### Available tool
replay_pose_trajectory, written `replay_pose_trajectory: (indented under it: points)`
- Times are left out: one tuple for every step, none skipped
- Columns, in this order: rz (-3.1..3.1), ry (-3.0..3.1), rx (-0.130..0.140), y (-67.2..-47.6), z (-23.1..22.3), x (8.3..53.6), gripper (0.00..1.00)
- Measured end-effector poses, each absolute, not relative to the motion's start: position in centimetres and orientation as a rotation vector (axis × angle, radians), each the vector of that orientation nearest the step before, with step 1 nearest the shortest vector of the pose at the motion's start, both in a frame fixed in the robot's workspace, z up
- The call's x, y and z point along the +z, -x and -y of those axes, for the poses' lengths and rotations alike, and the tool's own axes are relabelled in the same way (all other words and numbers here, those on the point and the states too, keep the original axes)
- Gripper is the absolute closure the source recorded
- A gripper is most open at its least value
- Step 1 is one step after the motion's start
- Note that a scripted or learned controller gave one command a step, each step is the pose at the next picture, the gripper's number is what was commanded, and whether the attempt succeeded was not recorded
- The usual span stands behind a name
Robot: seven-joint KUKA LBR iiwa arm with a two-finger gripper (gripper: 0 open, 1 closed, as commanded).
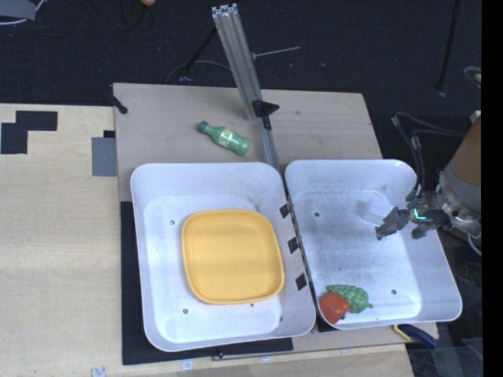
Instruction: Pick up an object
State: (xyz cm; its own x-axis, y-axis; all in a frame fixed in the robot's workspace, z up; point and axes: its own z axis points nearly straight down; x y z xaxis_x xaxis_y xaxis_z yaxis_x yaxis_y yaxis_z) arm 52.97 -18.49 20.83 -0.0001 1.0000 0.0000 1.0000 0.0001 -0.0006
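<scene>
**Over the right bin: gripper low, fingers unreadable**

Across the bench, the left bin carries a yellow plate. Right bin holds a red-and-green toy at its near edge. A green bottle lies behind the bins. The arm enters from the right; its gripper hangs well apart from the toy; grasp state cannot be told.

Two bins side by side on the bench. Left bin holds a square plate lying flat near its middle. Right bin has a toy strawberry at its near-left corner — gripper sits over the bin's right-centre. Behind the left bin, on the bench, a small bottle lies on its side, just left of a slanted metal rail.
</scene>
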Motion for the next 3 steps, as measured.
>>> replay_pose_trajectory:
  points:
    - [2.221, 2.221, 0.001, -53.0, 18.5, 20.8, 0.0]
    - [2.22, 2.218, 0.004, -53.6, 18.2, 16.3, 0.0]
    - [2.22, 2.217, 0.003, -53.8, 17.7, 11.9, 0.0]
